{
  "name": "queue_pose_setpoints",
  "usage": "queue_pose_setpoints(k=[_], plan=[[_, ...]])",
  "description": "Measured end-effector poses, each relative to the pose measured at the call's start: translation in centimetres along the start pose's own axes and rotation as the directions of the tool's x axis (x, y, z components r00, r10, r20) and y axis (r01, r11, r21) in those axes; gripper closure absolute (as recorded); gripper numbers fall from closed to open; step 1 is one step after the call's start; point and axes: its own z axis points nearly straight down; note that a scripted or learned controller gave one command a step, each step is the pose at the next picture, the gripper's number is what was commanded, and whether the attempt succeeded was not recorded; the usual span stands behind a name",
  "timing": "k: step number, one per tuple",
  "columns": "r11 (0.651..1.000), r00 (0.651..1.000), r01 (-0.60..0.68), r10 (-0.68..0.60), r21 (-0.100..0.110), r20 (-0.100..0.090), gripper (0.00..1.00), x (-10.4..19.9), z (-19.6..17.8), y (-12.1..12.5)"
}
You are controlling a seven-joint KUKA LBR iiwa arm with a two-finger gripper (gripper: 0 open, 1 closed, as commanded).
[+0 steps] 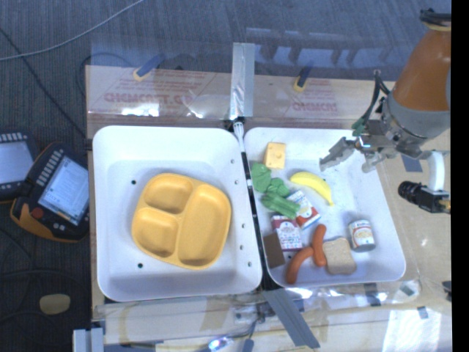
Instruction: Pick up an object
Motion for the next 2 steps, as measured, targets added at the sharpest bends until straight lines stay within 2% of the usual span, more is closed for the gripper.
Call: queue_pose_setpoints(k=[1, 2], plan=[[0.999, 0.999, 0.032, -0.032, 0.000, 0.004, 0.00, -1.7, 2.5, 2.3], [0.989, 0.989, 0.145, -0.145, -0.002, 0.003, 0.00, -0.8, 15.2, 3.4]])
